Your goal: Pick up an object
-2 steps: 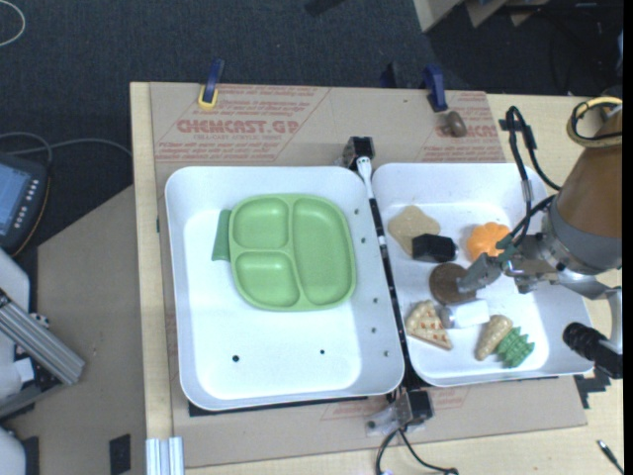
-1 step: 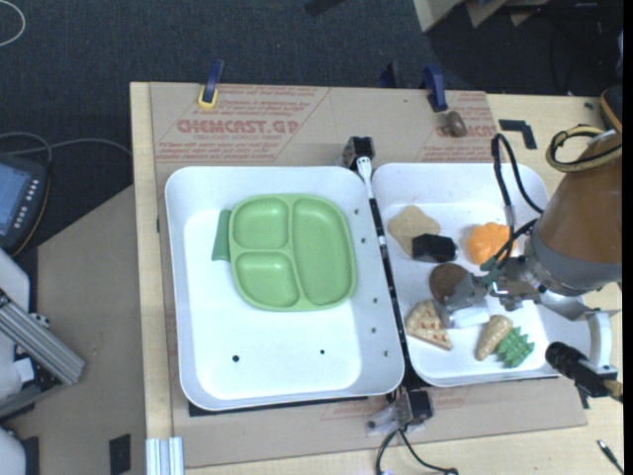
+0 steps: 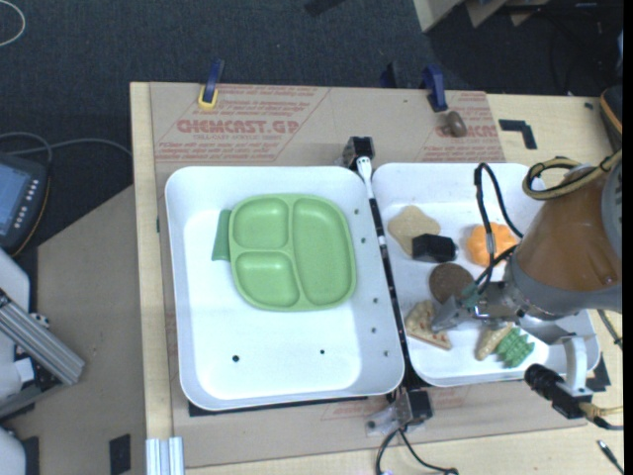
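The pincer (image 3: 457, 312) hangs low by the right bin's (image 3: 440, 369) front edge, maybe touching the tan wedge (image 3: 427, 327). I cannot tell its grip.

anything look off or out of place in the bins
Nothing looks spilled or broken. The green divided plate sits slightly askew in the left bin, covering a green flat piece. The small items are clustered in the right bin.

Green divided plate (image 3: 293, 250) in left bin (image 3: 198, 295); arm (image 3: 569, 255) over cluttered right bin (image 3: 396, 181)
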